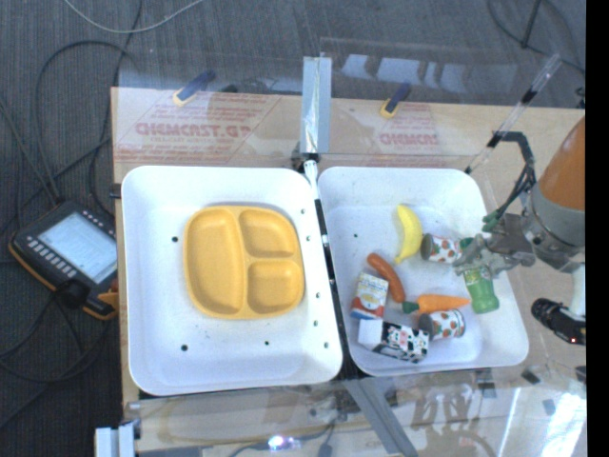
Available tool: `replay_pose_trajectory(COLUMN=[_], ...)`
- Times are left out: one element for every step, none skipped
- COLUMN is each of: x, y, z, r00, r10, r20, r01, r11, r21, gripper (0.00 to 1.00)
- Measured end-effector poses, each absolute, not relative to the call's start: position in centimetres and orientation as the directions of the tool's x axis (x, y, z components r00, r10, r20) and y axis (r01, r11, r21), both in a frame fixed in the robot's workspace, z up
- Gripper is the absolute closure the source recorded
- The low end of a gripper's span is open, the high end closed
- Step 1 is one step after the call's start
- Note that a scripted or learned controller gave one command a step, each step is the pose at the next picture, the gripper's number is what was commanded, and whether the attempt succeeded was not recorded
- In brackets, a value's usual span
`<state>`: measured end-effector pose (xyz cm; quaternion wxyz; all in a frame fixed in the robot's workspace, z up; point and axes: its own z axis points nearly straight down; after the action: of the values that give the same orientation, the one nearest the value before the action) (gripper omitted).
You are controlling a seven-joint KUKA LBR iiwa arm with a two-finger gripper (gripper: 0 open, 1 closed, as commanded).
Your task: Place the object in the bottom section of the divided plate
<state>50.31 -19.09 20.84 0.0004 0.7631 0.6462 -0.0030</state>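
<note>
Green bottle (482, 291) lies in the right bin (366, 190) near its right wall, directly under the gripper (487, 255). I judge it light, stiff plastic, smooth and likely to roll; best taken across the body, not the neck. From this angle I cannot tell whether the gripper is open or has hold of anything. A carrot (441, 303) lies just beside the bottle, a small can (440, 248) close by. The yellow divided plate (245, 260) waits in the left bin (152, 255), its sections bare.
</note>
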Motion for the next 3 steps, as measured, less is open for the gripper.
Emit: replay_pose_trajectory(x=[49.1, 53.4, 56.0], y=[-10.3, -3.5, 5.6], z=[20.4, 23.6, 26.8], r00=[0.138, 0.388, 0.470], r10=[0.990, 0.922, 0.883], r20=[0.000, -0.004, -0.005], r01=[0.990, 0.922, 0.883], r11=[-0.138, -0.388, -0.470], r21=[-0.005, -0.003, -0.002], gripper=[1.00, 1.00, 1.00])
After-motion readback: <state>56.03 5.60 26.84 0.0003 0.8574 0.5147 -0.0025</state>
